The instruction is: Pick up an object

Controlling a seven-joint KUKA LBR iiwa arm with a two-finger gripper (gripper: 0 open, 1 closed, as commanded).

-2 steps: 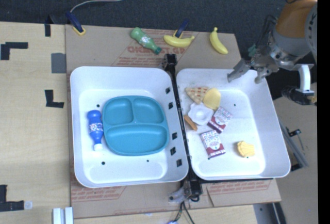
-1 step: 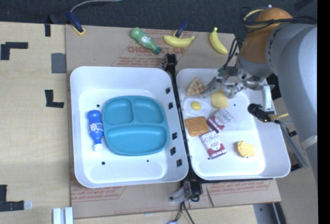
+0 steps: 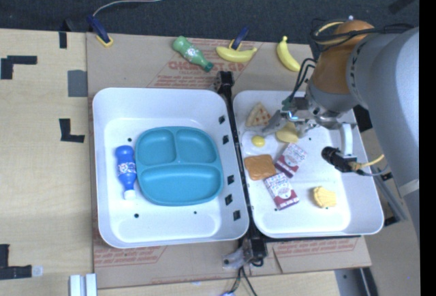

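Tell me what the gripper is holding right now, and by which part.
It cannot be told: the gripper sits low in the right bin, over a small yellow piece, with no clear hold visible.

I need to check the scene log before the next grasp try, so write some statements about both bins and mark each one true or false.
1. The blue divided plate lies in the left bin. True.
2. The blue bottle stands in the right bin. False: it lies in the left bin, beside the plate's left edge.
3. The gripper is over the right bin, near the pizza slice. True.
4. Both bananas lie inside the left bin. False: one banana and the other banana lie on the bench beyond the bins.
5. The green bottle lies outside both bins. True.
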